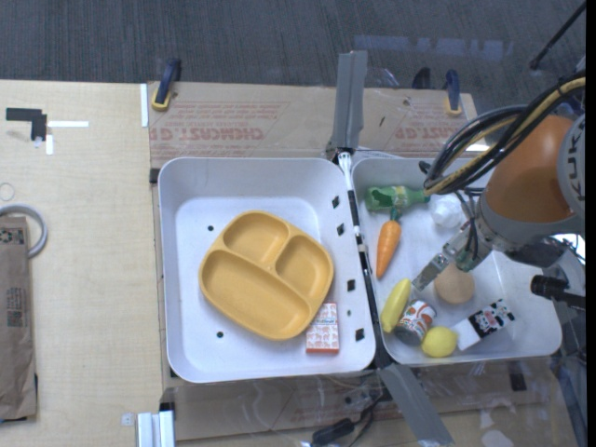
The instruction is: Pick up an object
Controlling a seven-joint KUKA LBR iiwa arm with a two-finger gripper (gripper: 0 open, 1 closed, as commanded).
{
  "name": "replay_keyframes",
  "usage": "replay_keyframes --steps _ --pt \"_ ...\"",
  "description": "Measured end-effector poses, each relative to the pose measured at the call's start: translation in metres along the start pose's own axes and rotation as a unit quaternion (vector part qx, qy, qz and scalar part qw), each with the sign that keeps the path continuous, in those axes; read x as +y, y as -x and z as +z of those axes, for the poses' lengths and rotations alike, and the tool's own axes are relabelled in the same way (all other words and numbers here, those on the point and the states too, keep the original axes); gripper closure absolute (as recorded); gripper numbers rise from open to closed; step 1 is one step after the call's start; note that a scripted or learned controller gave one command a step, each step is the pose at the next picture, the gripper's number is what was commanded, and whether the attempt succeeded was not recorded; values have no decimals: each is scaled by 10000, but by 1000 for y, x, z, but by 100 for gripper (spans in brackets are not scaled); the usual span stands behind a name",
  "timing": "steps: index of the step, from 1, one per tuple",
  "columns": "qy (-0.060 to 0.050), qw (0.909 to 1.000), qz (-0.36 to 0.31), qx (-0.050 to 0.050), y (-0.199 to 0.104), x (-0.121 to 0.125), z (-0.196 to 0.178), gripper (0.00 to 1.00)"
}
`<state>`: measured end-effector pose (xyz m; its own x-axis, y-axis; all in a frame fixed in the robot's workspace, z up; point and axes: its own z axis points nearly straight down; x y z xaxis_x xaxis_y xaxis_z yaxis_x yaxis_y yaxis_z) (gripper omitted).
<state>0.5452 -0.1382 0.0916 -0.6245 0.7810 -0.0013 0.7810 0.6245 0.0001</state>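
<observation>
Left bin (pixel 177 277) held 1 yellow divided plate (pixel 266 274) and a small carton (pixel 323 330). Right bin (pixel 549 338) held carrot (pixel 387 247), banana (pixel 395 304), can (pixel 415 322), lemon (pixel 440 343), egg-like object (pixel 454 287). Gripper (pixel 447 264) hovered there; finger opening indeterminate.

two bins (pixel 177 277) – one plate (pixel 266 274), one carrot (pixel 387 247), one can (pixel 414 322)

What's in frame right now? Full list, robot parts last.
bins: 2, white, side by side on the bench
divided plate: 1, yellow, left bin
small carton: 1, red and white, left bin, at the plate's near edge
carrot: 1, orange, right bin
bottle: 1, green, right bin, far end
banana: 1, yellow, right bin
can: 1, red and white, beside the banana
lemon: 1, yellow, right bin, near edge
egg-like ball: 1, beige, right bin
cow-print item: 1, black and white, right bin
clamps: 2, blue and yellow, on cardboard
arm: 1, grey and orange, over right bin
hand: 1, grey, above the ball
</observation>
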Motion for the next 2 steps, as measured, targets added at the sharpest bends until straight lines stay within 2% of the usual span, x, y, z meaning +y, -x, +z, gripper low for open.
replay_keyframes --steps 1,2 --pt "1 9997 240 -5 -6 57 -89 0" --pt "-7 9936 1133 1 -31 64 -100 0"
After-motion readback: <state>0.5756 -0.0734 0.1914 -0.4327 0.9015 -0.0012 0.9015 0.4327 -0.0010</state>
